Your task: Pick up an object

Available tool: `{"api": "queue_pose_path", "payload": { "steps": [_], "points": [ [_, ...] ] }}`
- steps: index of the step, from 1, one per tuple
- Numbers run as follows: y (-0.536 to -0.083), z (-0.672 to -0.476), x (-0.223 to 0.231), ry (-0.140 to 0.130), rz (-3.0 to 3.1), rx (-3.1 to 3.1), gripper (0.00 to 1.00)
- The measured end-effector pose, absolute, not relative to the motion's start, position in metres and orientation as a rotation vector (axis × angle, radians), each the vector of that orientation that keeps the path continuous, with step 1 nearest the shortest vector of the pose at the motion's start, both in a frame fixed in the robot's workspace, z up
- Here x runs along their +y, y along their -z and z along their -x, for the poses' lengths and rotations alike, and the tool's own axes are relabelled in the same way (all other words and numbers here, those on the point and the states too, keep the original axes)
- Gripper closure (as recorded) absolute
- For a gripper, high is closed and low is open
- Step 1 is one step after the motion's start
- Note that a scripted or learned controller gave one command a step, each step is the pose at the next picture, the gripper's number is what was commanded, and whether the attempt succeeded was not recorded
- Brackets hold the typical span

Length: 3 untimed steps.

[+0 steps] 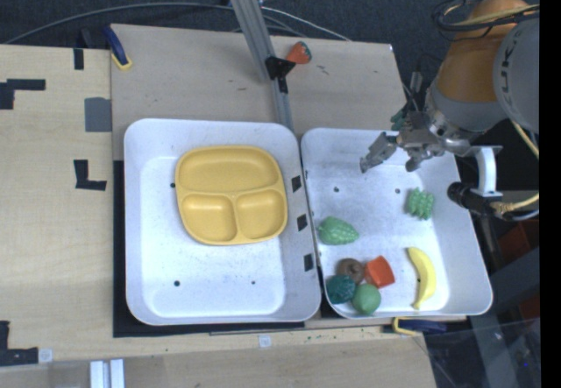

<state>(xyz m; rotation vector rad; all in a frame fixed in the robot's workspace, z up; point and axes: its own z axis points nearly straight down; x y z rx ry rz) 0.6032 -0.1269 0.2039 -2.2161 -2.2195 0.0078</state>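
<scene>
While banana point(423, 276) lies near, hand point(389, 158) hovers apart.

On the worktop point(351, 80) two bins sit side by side, and the left bin point(149, 229) carries a divided plate point(232, 194) toward its far half. The tool point(390, 157) hangs over the far part of the right bin point(465, 290). In that bin, a bumpy fruit point(421, 203) lies at the right, a leafy piece point(337, 230) near the left wall, and a banana point(423, 276), a block point(379, 271), a ring point(351, 269) and two round pieces point(354, 294) crowd the near edge.
</scene>
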Motion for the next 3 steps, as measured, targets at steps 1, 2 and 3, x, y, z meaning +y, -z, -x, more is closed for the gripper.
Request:
{"api": "queue_pose_path", "payload": {
  "steps": [1,2,3],
  "points": [
    [-0.139,-0.603,-0.127,-0.010,2.215,-2.219,0.00],
    [-0.087,-0.603,-0.126,-0.003,2.220,-2.225,0.00],
    [-0.099,-0.604,-0.125,-0.002,2.217,-2.225,1.00]
  ]
}}
